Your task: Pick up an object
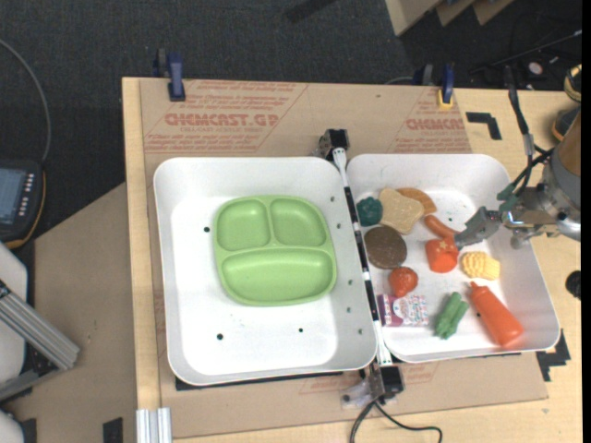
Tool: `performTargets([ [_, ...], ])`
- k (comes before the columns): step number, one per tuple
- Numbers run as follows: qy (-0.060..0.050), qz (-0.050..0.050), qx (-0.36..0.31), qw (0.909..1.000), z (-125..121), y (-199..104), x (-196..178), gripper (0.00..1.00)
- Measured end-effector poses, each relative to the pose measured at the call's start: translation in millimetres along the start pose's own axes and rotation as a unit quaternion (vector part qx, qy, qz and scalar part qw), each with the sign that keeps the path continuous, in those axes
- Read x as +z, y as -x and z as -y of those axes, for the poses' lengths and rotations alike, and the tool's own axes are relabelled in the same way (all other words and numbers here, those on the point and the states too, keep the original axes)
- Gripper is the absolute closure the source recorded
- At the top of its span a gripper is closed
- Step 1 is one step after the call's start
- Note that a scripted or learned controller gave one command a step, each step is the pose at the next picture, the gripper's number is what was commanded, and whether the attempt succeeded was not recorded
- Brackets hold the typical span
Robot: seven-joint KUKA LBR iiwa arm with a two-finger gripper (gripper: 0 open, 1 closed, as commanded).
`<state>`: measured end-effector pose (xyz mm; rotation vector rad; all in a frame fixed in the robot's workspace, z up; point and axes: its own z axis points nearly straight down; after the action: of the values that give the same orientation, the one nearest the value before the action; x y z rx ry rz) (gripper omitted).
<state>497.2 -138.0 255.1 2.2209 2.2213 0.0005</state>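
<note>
Arm extended over the right-hand shallow white bin; gripper low at the bin's 3 o'clock side.

The grey KUKA arm enters from the 3 o'clock edge, wrist pitched down toward 9 o'clock. The two-finger gripper sits just above the yellow corn-shaped toy and beside the small orange-red carrot-like piece. How wide the tool stands, and whether it grips anything, cannot be told. At the bin's 6 o'clock end lie the large orange plastic carrot, green pepper-shaped toy and pink printed packet. Toward 9 o'clock: brown round cookie, red tomato toy, dark teal ball, tan bread slice. The left-hand white bin holds a light-green three-compartment plastic tray.
</note>
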Motion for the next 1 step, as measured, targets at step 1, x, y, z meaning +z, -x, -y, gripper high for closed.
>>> performTargets([
  [1,-0.006,-0.001,0.003,1.0,11.8,58.1,153.2,0.0],
])
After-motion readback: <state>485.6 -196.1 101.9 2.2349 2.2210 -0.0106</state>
